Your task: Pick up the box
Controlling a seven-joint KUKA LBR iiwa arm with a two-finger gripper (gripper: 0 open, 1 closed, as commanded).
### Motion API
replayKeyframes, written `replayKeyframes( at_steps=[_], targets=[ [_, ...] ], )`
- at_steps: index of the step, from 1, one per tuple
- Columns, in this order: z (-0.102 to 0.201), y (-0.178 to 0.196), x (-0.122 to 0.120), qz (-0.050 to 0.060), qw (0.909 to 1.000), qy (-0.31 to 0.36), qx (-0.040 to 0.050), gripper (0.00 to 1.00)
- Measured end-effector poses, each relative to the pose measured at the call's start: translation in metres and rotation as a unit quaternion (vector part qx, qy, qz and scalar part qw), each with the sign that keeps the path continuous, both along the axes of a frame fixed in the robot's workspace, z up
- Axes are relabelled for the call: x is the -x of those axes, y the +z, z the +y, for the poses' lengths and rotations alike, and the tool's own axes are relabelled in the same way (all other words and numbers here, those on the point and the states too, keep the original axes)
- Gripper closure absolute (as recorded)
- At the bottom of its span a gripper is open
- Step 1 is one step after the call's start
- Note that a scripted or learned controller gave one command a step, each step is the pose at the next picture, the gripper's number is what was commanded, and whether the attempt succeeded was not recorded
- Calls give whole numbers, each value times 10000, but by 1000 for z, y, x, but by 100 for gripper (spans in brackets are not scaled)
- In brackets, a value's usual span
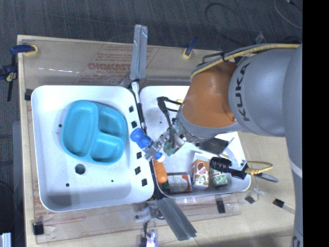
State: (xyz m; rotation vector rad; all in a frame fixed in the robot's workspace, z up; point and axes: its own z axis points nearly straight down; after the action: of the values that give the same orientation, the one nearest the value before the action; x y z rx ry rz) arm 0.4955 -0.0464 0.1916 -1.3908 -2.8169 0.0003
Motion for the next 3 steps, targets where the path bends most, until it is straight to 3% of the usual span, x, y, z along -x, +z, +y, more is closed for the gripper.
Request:
replayKeyframes(
  at_steps=[1,3],
  targets=[
    [70,-1,11,20,9967,808,-1,100],
    [70,17,9,22,9964,850,6,100]
  ],
)
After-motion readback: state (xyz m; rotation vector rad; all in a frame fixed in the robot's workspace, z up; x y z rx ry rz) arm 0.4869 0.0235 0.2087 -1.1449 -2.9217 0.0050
